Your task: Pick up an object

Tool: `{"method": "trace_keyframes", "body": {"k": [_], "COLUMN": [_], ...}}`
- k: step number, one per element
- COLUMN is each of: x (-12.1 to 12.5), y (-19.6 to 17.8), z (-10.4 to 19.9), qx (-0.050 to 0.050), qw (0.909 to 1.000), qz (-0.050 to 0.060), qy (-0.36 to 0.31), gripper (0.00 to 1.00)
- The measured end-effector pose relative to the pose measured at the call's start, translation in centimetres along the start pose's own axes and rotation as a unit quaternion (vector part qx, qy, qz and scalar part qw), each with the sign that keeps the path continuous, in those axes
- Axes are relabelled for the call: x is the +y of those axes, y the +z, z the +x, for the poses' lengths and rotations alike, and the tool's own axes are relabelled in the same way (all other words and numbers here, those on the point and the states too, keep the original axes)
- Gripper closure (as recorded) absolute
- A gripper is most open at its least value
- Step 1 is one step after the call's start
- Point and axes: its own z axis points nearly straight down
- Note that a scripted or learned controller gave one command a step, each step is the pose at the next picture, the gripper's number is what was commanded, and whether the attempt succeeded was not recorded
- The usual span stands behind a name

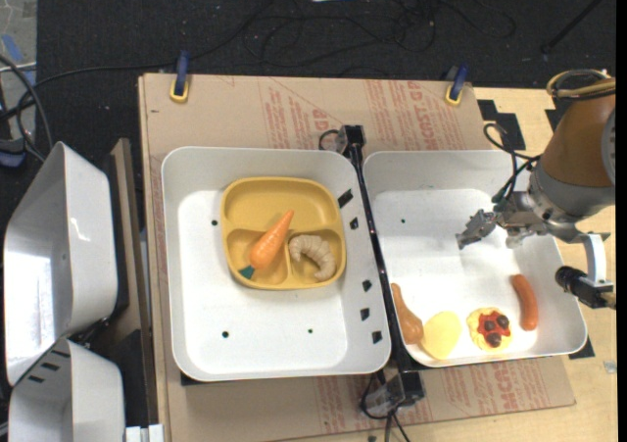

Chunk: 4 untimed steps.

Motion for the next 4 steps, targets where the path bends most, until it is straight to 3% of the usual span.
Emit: {"method": "trace_keyframes", "body": {"k": [1,4], "x": [0.2,2.0], "y": [-1.3,-16.8], "z": [0.0,-0.7], "qx": [-0.001,-0.002], "qw": [1.0000,1.0000], "qz": [-0.003,-0.005], "qy": [0.000,-0.002], "gripper": [1.00,1.00]}}
